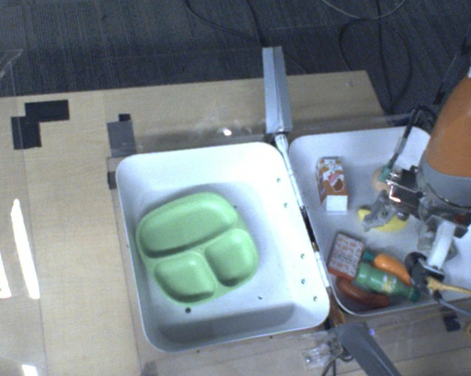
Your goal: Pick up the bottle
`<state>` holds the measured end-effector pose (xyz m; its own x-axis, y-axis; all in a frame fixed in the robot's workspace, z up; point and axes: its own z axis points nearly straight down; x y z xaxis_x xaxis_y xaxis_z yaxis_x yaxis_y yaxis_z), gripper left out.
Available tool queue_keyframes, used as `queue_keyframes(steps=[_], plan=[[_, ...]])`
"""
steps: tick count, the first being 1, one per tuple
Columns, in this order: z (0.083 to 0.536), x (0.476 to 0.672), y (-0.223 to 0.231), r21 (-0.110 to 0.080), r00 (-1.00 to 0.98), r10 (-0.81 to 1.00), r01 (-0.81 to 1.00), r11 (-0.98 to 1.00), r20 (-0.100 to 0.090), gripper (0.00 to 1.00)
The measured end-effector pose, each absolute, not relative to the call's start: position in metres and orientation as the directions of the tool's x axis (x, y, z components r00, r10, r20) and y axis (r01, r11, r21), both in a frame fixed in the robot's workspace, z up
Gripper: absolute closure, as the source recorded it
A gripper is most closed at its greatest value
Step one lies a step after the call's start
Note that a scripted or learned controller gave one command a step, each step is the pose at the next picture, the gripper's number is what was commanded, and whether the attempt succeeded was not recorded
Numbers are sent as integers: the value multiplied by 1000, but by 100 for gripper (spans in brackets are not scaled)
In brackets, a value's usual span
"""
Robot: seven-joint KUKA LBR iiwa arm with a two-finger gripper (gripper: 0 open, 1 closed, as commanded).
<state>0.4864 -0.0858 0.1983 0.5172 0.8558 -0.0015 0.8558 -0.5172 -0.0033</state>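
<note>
A: What have you got on the feed?

B: I'm looking down on two white bins side by side. The left bin (150, 323) holds a green divided tray (196, 246) with three compartments, sitting a bit left of centre. The right bin (306, 165) has the clutter.

A: Where's the bottle?

B: I see the green bottle (384, 280) lying on its side near the front edge of the right bin, cap end pointing right. An orange carrot-like piece (389, 264) lies just behind it, touching or nearly so, and something dark red (362, 298) sits against its front side. A small patterned card or packet (346, 253) is tilted just to its left.

A: Anything else in there?

B: A small brown-and-white carton (332, 184) toward the back, and a yellow item (388, 224) partly hidden under the tool.

A: And the arm?

B: It comes in from the right, orange band visible. My gripper (391, 202) hangs over the middle of the right bin, above that yellow item and well behind the bottle. I cannot tell from this angle how its jaws stand; the metalwork is too small and jumbled. Nothing shows between them that I can make out
</note>
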Motion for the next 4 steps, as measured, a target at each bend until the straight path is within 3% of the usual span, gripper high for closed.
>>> queue_keyframes(steps=[1,2,3,4], plan=[[182,487,-8,-3,517,856,856,-517,-1,0],[182,486,-29,-3,518,855,855,-518,-2,0],[182,487,15,-3,511,859,859,-511,-1,0],[182,486,76,-3,735,678,678,-735,-4,0]])
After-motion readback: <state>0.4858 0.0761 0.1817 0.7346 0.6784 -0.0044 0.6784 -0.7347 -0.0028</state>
